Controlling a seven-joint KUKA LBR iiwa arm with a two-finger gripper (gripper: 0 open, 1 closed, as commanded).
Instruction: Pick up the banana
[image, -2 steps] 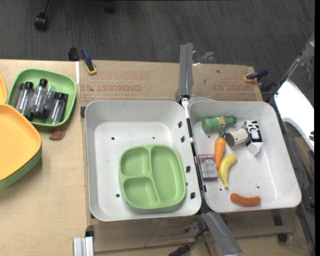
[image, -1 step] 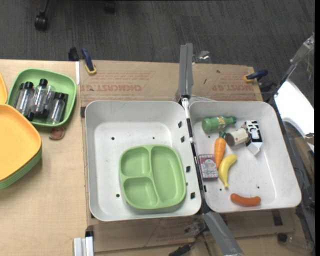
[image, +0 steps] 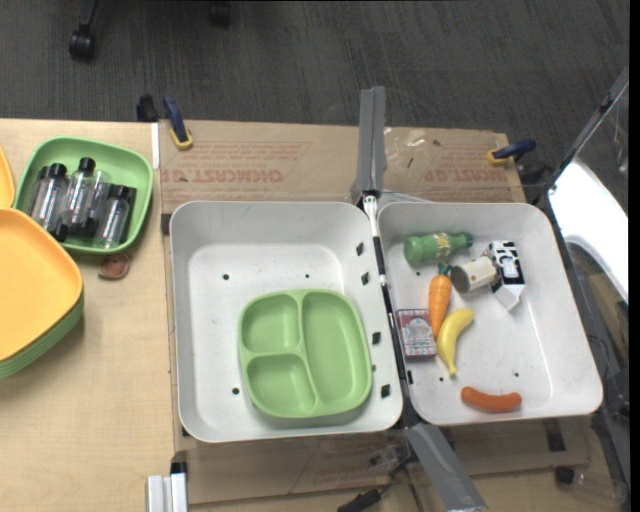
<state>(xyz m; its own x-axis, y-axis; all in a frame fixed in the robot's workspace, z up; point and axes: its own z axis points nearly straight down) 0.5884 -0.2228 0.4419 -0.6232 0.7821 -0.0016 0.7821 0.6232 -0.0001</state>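
The yellow banana (image: 452, 339) lies in the right white bin (image: 560, 330), near its left side, curved and pointing toward the front. A carrot (image: 439, 296) touches its upper end, and a small pink-and-red card box (image: 416, 333) lies just to its left.
The right bin also holds a green bottle (image: 436, 246), a small can (image: 474, 275), a black-and-white packet (image: 507, 266) and a red sausage (image: 491, 400). The left bin (image: 200, 300) holds a green divided tray (image: 304, 352). On the bench at left are yellow plates (image: 35, 295) and a green dish of bottles (image: 82, 195).
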